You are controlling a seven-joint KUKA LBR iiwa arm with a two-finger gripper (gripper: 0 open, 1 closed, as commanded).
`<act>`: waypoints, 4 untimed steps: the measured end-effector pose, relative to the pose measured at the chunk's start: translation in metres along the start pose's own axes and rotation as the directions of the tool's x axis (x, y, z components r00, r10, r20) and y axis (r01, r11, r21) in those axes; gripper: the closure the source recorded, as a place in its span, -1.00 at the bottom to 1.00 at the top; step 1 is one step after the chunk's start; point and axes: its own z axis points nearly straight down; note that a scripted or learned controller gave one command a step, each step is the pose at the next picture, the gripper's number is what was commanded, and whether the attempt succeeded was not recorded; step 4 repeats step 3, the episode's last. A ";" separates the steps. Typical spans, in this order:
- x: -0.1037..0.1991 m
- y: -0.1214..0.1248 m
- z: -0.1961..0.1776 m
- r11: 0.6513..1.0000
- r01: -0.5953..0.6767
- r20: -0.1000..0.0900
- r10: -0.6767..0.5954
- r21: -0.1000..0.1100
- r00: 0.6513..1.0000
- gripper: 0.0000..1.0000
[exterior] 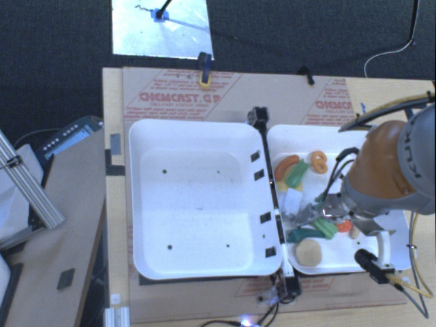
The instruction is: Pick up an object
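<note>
Red lettering reading "CHEMCAST GP" is printed on the brown protective sheet (178, 90) covering the table, once behind the left bin (197, 196) and again, partly cut off, behind the right bin (327, 138). The arm (385, 169) reaches into the right bin from the right, and its jaws (315, 213) sit low among the objects near the bin's middle; how far apart they stand, and whether they have hold of anything, cannot be told from this slant. A green object (323, 229) lies just beside the jaws on their near side, seemingly touching them, with a dark green piece (300, 236) next to it. A round tan object (308, 252) rests near the bin's front edge. Farther back lie a green block (297, 174), an orange-red piece (286, 165) and an orange ring (318, 159).
</note>
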 end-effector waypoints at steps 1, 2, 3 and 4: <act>-0.003 0.006 -0.012 1.000 -0.001 0.005 0.001 -0.012 1.000 1.00; 0.064 0.023 -0.106 1.000 0.010 0.002 -0.010 -0.016 1.000 1.00; 0.127 0.052 -0.144 1.000 0.008 0.003 -0.008 -0.011 1.000 1.00; 0.127 0.052 -0.144 1.000 0.008 0.003 -0.008 -0.011 1.000 1.00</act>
